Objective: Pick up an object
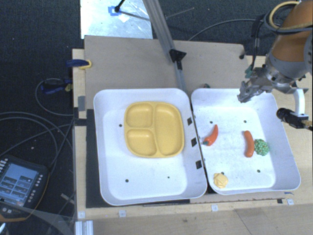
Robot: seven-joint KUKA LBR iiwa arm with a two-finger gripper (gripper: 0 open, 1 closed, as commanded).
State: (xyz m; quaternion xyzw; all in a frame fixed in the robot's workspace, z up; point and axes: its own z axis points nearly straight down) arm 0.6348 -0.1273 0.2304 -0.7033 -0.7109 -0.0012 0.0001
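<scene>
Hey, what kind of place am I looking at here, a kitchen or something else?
Most likely a robotics lab, not a kitchen. A robot arm reaches over two white bins on a bench; the food pieces, like the broccoli, look like toys; cables and a control pendant lie on the dark floor.

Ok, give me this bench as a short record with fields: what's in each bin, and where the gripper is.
left bin: yellow divided plate
right bin: chili pepper, sausage, broccoli touching the sausage, small yellow item at the near left corner
gripper: above the right bin's far edge, holding nothing visible
task status: no object picked up yet
</scene>
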